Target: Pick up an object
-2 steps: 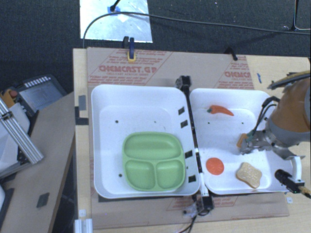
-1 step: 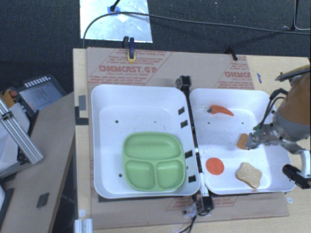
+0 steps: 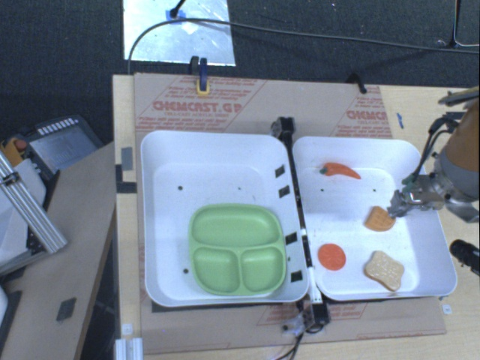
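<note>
Where fingers (image 3: pixel 395 203) meet cracker (image 3: pixel 379 220): bread (image 3: pixel 385 270) (near)

Red printed lettering on the cardboard sheet (image 3: pixel 225 103) under the bins reads "CHEMCAST GP" along the back edge, left of centre. The same red wording shows again at the back right, running at a slant, partly cut off by the right bin. Smaller print under it is too blurred to read.

Wooden bench (image 3: pixel 124 223) carries a printed cardboard sheet (image 3: pixel 225 103) — on it two white bins, left (image 3: pixel 161 156) and right (image 3: pixel 405 156), side by side
</note>
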Controlling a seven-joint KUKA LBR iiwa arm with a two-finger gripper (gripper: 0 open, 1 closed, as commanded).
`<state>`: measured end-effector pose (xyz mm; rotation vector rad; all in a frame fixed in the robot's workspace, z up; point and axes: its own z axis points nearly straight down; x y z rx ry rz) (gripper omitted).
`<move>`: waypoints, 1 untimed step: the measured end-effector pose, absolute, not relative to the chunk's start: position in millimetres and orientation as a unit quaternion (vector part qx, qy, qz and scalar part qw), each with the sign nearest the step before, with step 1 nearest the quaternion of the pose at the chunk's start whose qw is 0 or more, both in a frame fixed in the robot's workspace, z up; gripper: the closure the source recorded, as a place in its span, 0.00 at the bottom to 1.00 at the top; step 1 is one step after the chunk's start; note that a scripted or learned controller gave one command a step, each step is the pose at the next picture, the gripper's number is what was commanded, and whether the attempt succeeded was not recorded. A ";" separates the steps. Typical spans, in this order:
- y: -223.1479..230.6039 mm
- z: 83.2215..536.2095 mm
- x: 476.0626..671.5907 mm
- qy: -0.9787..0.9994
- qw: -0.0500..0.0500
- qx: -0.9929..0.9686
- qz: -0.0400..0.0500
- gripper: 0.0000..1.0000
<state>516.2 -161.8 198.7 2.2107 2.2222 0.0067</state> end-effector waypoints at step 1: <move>-157.0 260.7 523.1 0.709 0.004 0.705 0.002 1.00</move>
